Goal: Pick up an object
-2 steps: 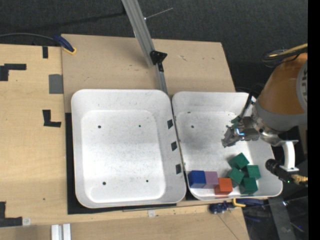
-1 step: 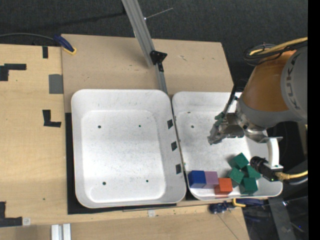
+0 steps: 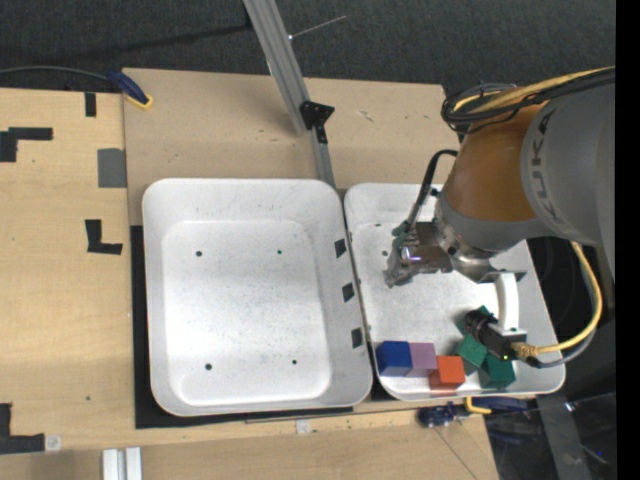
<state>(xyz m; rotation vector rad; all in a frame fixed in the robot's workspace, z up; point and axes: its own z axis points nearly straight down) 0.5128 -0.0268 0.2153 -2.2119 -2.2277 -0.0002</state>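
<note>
Currently the gripper (image 3: 405,265) hangs over the middle of the right bin (image 3: 372,230), toward its inner wall, well apart from the objects clustered along the bin's near edge. Finger opening: cannot tell, since the wrist housing and glare hide the tips; nothing is visibly held. Candidate objects sit in a row at the near edge: a blue cube (image 3: 394,357) closest to the near-left corner, a lilac cube (image 3: 424,356) touching it, an orange cube (image 3: 449,371) just beside that, then a green block (image 3: 494,368) toward the near-right corner with a dark green piece (image 3: 480,325) just behind it, partly tangled visually with a cable. Left bin (image 3: 245,198) carries no objects. Handling judgement: the cubes look like small rigid blocks, probably light, flat-faced and not fragile; the faces should give good friction to parallel fingers. Best hold is likely across two opposite free faces. The blue cube has its left face free but its right face abuts the lilac cube, so a front-to-back pinch seems safer. Proximity to the bin wall is the main risk: fingers may collide with the rim.
</note>
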